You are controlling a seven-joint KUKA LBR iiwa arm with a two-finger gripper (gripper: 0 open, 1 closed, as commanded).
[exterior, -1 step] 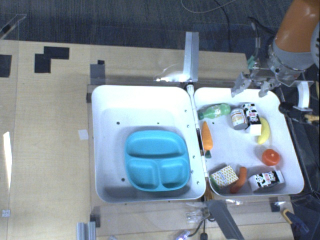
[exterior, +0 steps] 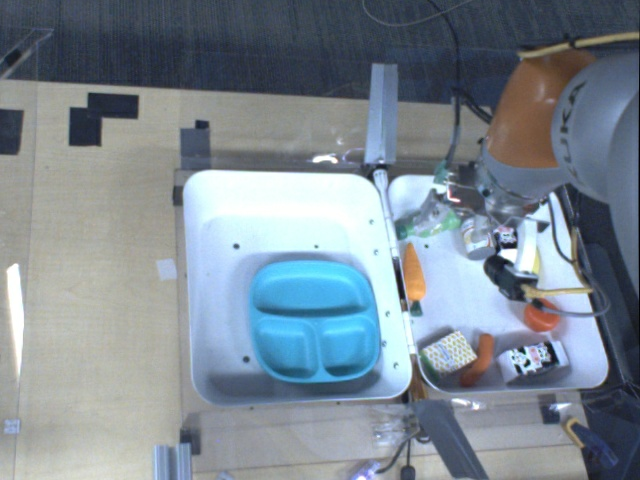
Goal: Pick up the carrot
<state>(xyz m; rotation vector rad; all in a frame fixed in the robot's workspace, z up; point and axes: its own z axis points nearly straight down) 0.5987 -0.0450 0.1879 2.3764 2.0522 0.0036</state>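
The carrot (exterior: 413, 274) is a short orange stick lying lengthwise along the left wall of the right bin (exterior: 598, 360), next to the divider. My gripper (exterior: 481, 238) hangs over the upper middle of that bin, to the right of the carrot and a little farther back, apart from it. The grey arm with its orange band (exterior: 525, 118) comes in from the upper right above it. Nothing orange shows at the gripper.
The left bin (exterior: 210, 268) holds a blue three-part tray (exterior: 315, 320). In the right bin lie a green-and-clear wrapper (exterior: 432, 223), a patterned packet (exterior: 447, 351), a red-brown sausage shape (exterior: 480, 358), a black-and-white carton (exterior: 529, 360), an orange round thing (exterior: 541, 316) and a yellow item (exterior: 527, 258).
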